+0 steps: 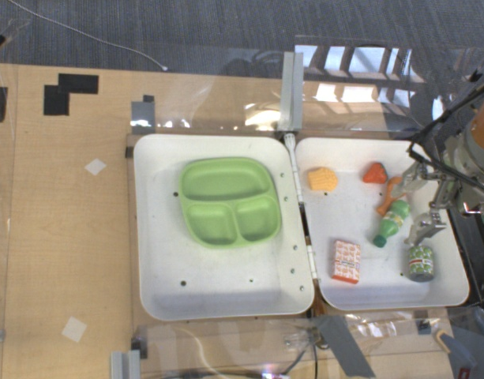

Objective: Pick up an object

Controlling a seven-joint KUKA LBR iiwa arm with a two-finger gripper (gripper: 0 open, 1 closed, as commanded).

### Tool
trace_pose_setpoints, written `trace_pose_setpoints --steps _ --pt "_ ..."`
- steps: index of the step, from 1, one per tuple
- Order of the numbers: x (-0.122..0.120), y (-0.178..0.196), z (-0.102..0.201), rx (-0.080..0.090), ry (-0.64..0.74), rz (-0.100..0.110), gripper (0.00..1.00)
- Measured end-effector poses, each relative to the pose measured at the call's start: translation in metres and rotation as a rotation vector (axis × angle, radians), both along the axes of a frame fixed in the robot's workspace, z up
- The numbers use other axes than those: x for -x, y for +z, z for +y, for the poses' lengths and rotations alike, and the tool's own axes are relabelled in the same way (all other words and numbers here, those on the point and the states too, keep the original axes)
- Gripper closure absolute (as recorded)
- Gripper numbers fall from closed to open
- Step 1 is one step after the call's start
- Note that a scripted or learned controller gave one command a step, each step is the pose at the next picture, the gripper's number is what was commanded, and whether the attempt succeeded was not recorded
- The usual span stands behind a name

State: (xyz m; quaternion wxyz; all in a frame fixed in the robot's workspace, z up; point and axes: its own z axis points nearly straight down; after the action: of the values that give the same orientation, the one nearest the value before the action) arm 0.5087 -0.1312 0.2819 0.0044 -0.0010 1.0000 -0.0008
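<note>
Hovering: hand point(425, 204) over right bin point(455, 294) | grip: cannot tell | red-patterned box point(346, 260) print possibly text, unreadable

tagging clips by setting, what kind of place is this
Probably a robotics lab bench set up for picking trials: two white bins side by side, toy food such as a green bottle in one, a green divided plate in the other.

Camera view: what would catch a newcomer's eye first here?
The bright green divided plate, alone in the left bin, stands out most. Next comes the scatter in the right bin: a yellow-orange piece, a red piece, a green bottle, a red-and-white box and a small can. The tool sits above the bin's right side.
</note>
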Motion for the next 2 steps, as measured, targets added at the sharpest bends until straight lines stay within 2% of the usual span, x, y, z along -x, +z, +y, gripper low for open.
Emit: trace_pose_setpoints --steps 1,2 --pt "-0.038 -0.179 -0.024 -0.004 -0.201 0.013 0.00" --pt "-0.004 -0.191 0.041 -0.002 -0.358 -0.013 0.00"
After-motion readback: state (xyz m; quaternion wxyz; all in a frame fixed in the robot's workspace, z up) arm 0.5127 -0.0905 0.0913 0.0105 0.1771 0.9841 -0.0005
